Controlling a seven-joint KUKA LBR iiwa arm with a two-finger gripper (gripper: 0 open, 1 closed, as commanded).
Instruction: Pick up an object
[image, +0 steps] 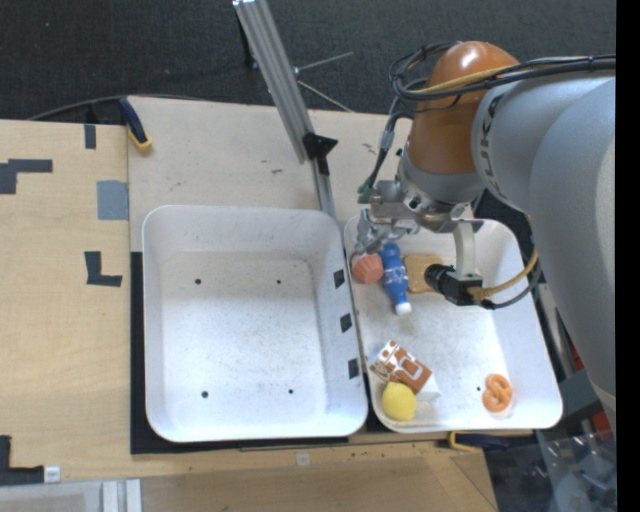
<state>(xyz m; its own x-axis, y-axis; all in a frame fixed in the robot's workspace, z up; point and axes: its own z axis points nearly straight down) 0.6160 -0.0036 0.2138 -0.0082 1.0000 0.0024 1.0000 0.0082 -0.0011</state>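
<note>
My gripper (378, 232) hangs over the back left corner of the right bin (520, 395), just above a blue bottle with a white cap (395, 279) and a small red-orange ball (367, 267). The bottle lies slanted, cap toward the front. Nothing shows between the fingers. A tan flat piece (419, 274) lies right of the bottle. Nearer the front of that bin lie a brown and white packet (401, 367), a yellow lemon-like object (399, 402) and an orange ring-shaped item (497, 393).
The left bin (240, 320) stands beside the right one, their rims touching. A slanted metal post (285, 90) rises behind the bins. The big grey arm with its orange band (460, 80) covers the back right of the bench.
</note>
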